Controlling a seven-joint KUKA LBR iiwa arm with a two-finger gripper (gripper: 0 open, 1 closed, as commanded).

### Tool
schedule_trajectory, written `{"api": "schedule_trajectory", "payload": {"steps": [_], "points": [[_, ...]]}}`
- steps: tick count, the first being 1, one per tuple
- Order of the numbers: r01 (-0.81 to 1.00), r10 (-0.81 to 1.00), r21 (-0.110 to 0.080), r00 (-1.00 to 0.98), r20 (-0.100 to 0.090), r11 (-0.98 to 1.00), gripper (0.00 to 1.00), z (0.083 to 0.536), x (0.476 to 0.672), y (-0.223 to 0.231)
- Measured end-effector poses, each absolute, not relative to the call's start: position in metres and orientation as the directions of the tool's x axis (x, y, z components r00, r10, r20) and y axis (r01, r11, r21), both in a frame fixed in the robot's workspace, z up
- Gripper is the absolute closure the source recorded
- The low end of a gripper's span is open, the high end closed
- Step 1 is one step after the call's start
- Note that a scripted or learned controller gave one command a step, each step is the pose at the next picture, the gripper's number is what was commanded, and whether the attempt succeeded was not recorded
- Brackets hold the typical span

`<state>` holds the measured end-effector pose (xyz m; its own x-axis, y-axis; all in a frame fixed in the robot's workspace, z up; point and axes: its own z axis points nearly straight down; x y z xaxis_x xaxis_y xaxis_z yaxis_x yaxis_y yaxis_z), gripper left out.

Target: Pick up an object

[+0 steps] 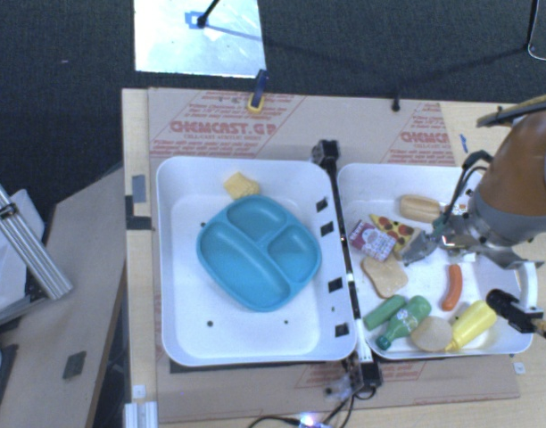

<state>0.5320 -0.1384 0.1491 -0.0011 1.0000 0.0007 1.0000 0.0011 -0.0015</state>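
Robot arm at the moment shown. You see the arm (523, 181) entering from the 3 o'clock side of the view, its orange band uppermost and the grey wrist housing below it, toward 6 o'clock. From the wrist the gripper (419, 247) extends toward 9 o'clock, angled slightly downward. Its grey fingers (425, 242) taper to a point at the tip; you cannot make out from this slant whether any gap separates them, and nothing shows between them.
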Motion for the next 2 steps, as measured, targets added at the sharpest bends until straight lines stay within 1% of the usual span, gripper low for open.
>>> {"api": "schedule_trajectory", "payload": {"steps": [1, 2], "points": [[1.000, 1.000, 0.000, -0.001, 0.001, 0.001, 0.00, 0.0889, 0.5272, -0.1385], [1.000, 1.000, 0.003, -0.001, 0.001, 0.001, 0.00, 0.0871, 0.5289, -0.1388]]}}
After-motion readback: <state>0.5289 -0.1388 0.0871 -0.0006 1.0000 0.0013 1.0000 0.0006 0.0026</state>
